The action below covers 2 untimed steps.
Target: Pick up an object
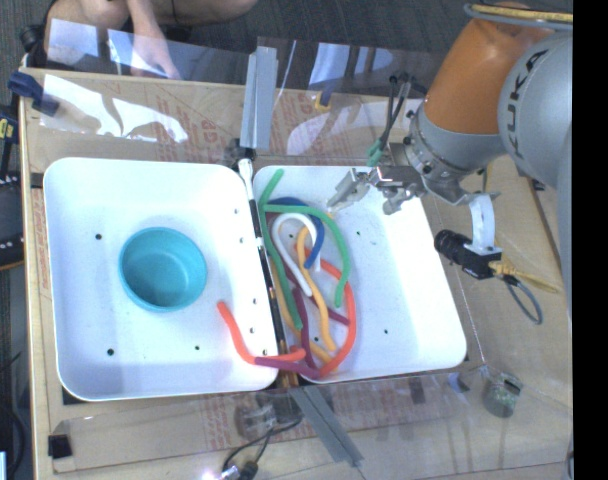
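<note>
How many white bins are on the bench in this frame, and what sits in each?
2. The left bin holds a blue bowl. The right bin holds a tangle of coloured ropes, one orange end draped over into the left bin.

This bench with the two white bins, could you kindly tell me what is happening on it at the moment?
The arm reaches in from the right, its gripper over the top of the right bin, holding nothing visible. A tangle of coloured cords lies along that bin's left side, an orange one spilling into the left bin, which holds a blue bowl.
</note>
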Motion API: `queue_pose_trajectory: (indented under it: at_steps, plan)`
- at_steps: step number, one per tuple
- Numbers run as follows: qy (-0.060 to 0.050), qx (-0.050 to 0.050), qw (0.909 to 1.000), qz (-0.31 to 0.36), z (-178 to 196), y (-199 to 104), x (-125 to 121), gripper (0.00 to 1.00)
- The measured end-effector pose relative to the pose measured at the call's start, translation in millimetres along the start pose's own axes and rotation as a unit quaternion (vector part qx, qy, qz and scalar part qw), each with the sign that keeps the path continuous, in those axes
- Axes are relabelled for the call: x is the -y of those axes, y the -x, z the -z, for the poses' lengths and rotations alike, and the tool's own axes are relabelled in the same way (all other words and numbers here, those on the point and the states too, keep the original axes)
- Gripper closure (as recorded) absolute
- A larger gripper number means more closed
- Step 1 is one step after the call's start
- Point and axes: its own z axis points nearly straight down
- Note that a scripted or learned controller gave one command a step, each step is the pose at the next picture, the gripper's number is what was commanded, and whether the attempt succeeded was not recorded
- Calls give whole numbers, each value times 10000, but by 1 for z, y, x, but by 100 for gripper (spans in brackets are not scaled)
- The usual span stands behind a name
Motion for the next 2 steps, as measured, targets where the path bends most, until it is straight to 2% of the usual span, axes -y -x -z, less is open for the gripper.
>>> queue_pose_trajectory:
  at_steps: [1, 2]
  plan:
    - [-1, -2, 9978, 669, -76, 25, -24, 0]
    - [8, 0, 9871, 1599, -182, 36, -25, 0]
